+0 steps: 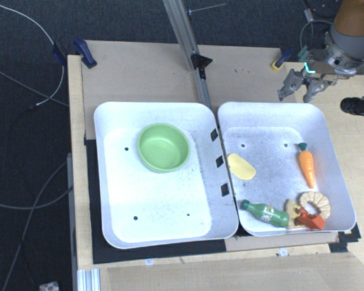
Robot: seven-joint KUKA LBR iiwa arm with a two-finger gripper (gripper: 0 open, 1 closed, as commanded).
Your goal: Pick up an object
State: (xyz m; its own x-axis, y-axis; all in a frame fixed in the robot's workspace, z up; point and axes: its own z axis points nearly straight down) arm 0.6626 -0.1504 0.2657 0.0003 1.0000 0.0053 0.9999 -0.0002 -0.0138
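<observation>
Camera view | gripper (303,87) fingers spread, holding nothing, above right bin (331,139) | green bottle (265,213) label unreadable

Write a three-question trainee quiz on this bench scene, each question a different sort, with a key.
1. True or false: the green bowl sits in the left bin.
2. Which thing lies nearest the right bin's far right corner? A) toy carrot B) green bottle C) yellow piece
3. Fill in: the gripper hangs open above the bench, beyond the right bin's ____ rim.

Key: 1 true; 2 A; 3 far.
</observation>
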